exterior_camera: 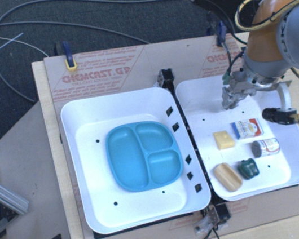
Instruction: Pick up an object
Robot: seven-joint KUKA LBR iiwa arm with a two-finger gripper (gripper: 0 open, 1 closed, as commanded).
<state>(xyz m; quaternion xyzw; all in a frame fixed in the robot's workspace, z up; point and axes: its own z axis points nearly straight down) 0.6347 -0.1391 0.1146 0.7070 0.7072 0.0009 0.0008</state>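
Blue divided plate [144, 155] in white left bin [97, 211]; yellow block [224, 139], tan bread roll [227, 177], green pepper [248, 169] (dark), red-blue-white packet [247, 128].

You saw the tool [232, 98] poised over the right bin [202, 92], above a yellow block [224, 139]; a blue divided plate [144, 155] lay in the left bin [87, 155].

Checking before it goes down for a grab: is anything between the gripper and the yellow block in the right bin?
Nothing visible. The gripper hangs over bare bin floor near the back, and the yellow block lies in front of it with open white floor between. The small carton sits beside the block, apart.
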